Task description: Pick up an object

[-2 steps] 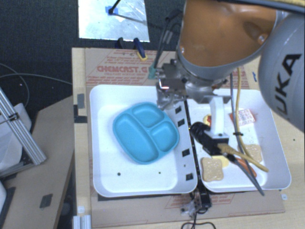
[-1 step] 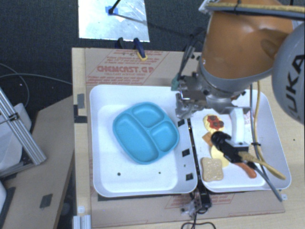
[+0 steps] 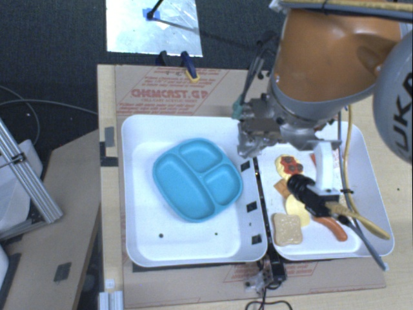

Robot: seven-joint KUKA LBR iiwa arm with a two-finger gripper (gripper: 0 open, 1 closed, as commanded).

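Gripper [image 3: 250,148] hung at the frame's centre, holding nothing I could see, with toy food [image 3: 288,228] lying lower right of it, perhaps within reach.

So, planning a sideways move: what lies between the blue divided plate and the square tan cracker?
In the camera view, between the blue divided plate and square tan cracker: bare white bin floor and the bins' adjoining rims.

From my station I see two bins side by side: the left bin [image 3: 139,237] holds a divided plate [image 3: 197,179] near its centre. The right bin [image 3: 371,173], at the plate's three o'clock, holds a cluster of small items, with a cracker [image 3: 287,229] at the cluster's seven o'clock. The arm's wrist [image 3: 274,124] hangs over the bins' shared wall at twelve o'clock.
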